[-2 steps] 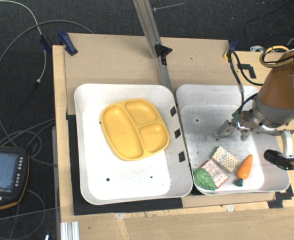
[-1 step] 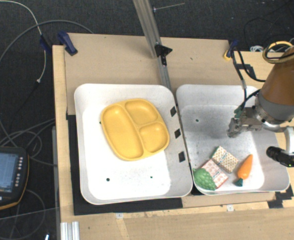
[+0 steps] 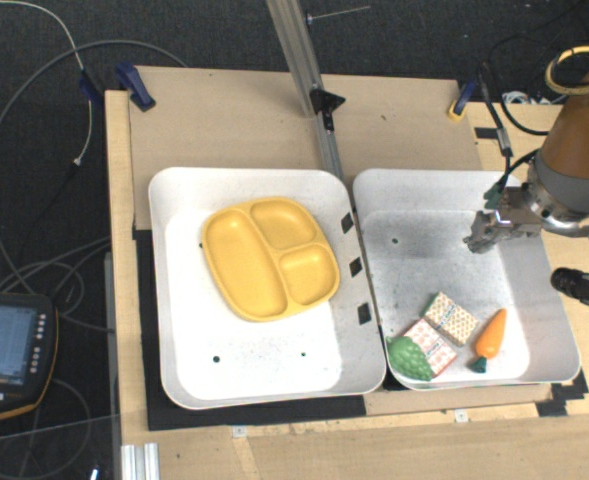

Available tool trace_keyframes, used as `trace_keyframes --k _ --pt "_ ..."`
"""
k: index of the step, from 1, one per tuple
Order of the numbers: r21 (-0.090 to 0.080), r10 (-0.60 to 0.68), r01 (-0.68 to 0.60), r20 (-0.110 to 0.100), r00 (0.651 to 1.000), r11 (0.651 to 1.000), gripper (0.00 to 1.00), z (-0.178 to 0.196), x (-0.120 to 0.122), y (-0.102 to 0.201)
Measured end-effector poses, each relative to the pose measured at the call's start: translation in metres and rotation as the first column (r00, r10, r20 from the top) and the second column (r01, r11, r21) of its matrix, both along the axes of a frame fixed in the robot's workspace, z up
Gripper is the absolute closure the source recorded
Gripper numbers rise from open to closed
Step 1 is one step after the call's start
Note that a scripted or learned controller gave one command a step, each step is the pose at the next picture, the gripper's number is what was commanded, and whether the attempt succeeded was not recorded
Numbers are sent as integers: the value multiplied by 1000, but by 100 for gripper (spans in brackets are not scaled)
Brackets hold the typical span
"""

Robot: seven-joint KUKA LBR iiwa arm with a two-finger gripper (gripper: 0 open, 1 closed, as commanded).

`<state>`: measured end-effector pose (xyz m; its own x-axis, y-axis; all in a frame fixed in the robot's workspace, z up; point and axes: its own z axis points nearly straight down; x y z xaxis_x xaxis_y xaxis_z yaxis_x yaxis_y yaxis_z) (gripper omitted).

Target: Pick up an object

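The pick had not yet been made, by the look of it. The gripper [image 3: 482,233] hung over the upper part of the right bin [image 3: 414,218], nothing visibly between its fingers, and whether they stood open or closed could not be told from above. The candidate objects lay well apart from it, clustered at the bin's near edge: a toy carrot [image 3: 490,334], a small patterned block [image 3: 450,318], a second checked block [image 3: 429,345] touching it, and a green leafy toy [image 3: 408,356] just beside that. The left bin [image 3: 244,368] held a yellow divided plate [image 3: 270,258] (a less likely target, given the arm's position). Everything remained to do: choosing an object, descending, closing on it, and lifting.
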<state>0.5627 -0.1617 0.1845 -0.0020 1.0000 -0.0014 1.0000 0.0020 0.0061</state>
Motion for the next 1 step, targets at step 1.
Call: trace_keyframes --k 1 --pt "0 0 0 1 1000 1000 100 44 0 1"
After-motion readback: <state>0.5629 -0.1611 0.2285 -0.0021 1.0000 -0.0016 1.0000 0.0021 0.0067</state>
